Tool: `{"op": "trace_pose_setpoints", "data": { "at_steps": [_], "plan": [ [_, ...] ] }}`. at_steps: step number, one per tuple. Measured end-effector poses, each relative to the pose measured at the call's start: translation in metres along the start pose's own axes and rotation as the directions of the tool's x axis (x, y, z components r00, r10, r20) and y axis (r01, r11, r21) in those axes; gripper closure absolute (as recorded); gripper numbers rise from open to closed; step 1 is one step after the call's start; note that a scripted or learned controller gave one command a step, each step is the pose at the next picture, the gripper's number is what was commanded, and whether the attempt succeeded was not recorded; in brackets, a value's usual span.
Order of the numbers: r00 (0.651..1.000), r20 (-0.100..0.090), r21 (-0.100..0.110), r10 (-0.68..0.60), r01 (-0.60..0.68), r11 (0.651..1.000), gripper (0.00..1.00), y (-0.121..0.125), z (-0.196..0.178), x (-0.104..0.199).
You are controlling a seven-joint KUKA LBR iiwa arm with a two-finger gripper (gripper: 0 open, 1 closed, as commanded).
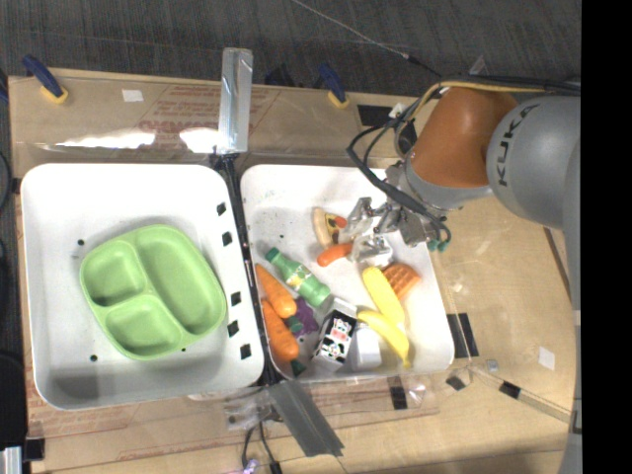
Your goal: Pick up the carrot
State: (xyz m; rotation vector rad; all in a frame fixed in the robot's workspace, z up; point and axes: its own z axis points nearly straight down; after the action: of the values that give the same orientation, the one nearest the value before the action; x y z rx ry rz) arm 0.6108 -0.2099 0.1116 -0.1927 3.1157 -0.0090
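Claw [361, 233] over right bin [420, 349]
We log a small carrot [334, 255] just left of the claw, touching; grip state we cannot tell.

A single fixed camera looks down at a slant on two shallow white plastic bins [59, 383] filling mid-frame.

We read the maker's name "KUKA" in dark capital letters running down the grey casing of the arm [538, 151], beside its orange band. Faint reddish print on the cardboard sheet [178, 107] behind the bins is too blurred for us to make out.
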Motion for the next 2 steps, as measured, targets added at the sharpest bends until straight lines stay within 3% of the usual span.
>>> {"op": "trace_pose_setpoints", "data": {
  "at_steps": [1,2],
  "plan": [
    [0.950,-0.011,-0.009,-0.312,0.312,0.950,1.00,0.002,-0.051,-0.049],
    [0.726,-0.008,-0.018,-0.688,0.688,0.726,1.00,-0.002,-0.082,-0.015]
  ]
}}
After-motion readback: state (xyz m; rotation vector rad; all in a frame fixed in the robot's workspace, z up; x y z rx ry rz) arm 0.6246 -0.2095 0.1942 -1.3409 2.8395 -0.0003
